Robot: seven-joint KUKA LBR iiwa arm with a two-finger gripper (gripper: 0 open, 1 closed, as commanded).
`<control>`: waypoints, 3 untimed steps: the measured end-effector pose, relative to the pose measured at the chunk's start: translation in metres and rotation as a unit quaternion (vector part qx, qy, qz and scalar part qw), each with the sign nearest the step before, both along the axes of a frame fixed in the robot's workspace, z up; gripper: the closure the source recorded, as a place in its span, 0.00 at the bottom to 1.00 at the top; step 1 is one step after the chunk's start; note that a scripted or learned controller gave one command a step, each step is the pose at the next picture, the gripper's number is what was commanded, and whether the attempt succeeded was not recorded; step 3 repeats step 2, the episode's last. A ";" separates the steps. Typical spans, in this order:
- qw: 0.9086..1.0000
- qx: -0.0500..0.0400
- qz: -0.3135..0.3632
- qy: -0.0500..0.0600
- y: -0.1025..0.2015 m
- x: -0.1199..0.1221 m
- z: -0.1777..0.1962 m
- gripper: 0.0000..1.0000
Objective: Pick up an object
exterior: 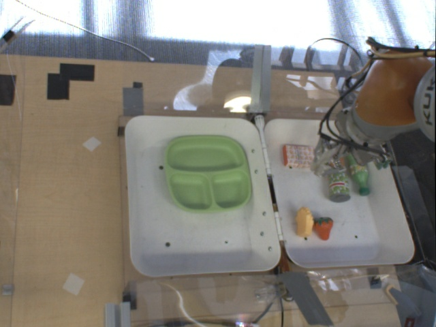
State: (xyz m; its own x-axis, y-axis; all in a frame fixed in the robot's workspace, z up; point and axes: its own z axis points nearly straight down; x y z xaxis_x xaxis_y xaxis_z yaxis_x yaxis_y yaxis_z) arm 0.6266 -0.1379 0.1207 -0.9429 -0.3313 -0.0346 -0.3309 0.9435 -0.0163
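The right bin (pixel 388 240) holds several small objects. A red and white box (pixel 298 156) lies at its far left. A small grey can (pixel 338 185) stands near the middle, with a green bottle (pixel 360 178) just to its right. A yellow toy (pixel 304 221) and an orange-red one (pixel 323 227) lie side by side toward the front. My gripper (pixel 332 161) hangs low over the bin, directly above and behind the can, between the box and the bottle. The arm's wrist covers the bin's far right corner.
The left bin (pixel 146 244) carries a green divided plate (pixel 207 173) in its middle. A raised divider (pixel 267 176) separates the two bins. Cables loop around the arm's orange band (pixel 385 90) at the upper right.
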 end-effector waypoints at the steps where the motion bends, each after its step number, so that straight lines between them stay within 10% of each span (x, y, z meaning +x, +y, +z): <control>1: 0.978 0.007 -0.210 0.009 0.041 -0.006 0.120 1.00; 2: 0.940 0.010 -0.340 0.014 0.090 -0.026 0.096 1.00; 3: 0.940 0.010 -0.340 0.014 0.090 -0.026 0.096 1.00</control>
